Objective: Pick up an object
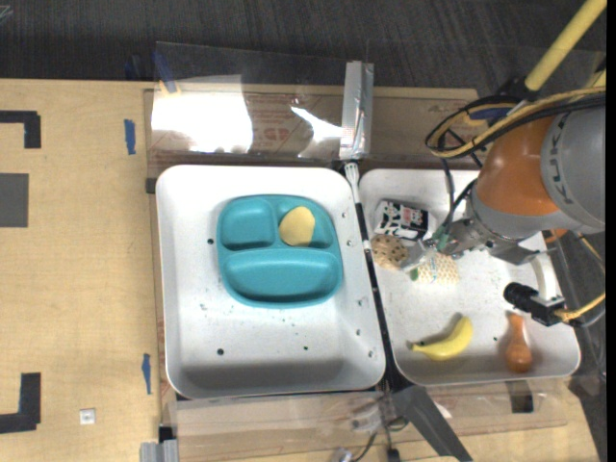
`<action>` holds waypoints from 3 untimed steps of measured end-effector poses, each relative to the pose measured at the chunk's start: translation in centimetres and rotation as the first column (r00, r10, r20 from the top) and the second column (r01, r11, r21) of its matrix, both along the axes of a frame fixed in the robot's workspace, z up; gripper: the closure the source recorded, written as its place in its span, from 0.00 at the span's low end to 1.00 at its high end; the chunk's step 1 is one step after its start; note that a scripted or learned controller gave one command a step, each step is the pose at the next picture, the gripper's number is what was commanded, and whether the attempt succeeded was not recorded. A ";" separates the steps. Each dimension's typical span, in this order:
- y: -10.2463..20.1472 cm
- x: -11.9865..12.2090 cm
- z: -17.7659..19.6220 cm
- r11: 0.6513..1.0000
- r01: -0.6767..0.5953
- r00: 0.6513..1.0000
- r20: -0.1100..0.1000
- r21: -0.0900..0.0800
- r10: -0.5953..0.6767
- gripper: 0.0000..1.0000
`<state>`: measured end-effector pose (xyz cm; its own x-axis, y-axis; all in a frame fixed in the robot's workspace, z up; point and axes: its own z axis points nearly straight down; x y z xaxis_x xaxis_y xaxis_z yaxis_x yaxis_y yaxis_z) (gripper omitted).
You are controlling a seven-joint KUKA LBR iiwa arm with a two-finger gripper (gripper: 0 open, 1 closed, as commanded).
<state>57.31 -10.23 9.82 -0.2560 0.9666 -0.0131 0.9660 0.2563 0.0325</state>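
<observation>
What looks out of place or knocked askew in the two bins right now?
Nothing looks spilled or broken. The teal tray sits flat in the left bin with a yellow ball in one compartment. In the right bin, the banana, orange pear-shaped toy and black-and-white packet lie loosely scattered, which seems normal here.

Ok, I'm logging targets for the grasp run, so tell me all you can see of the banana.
The banana is yellow, curved, with a smooth peel and dark tips. It lies flat on the floor of the right bin, near its front edge, ends turned upward in the view. Nothing touches it; an orange-brown object lies apart to its right.
</observation>
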 end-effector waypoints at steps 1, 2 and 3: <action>0.2 0.2 1.2 1.000 -0.002 1.000 0.004 0.003 0.002 1.00; 0.2 0.1 1.1 1.000 -0.001 1.000 0.002 0.004 0.001 0.00; 0.3 -5.2 0.0 0.988 -0.155 0.988 0.000 -0.009 0.155 0.00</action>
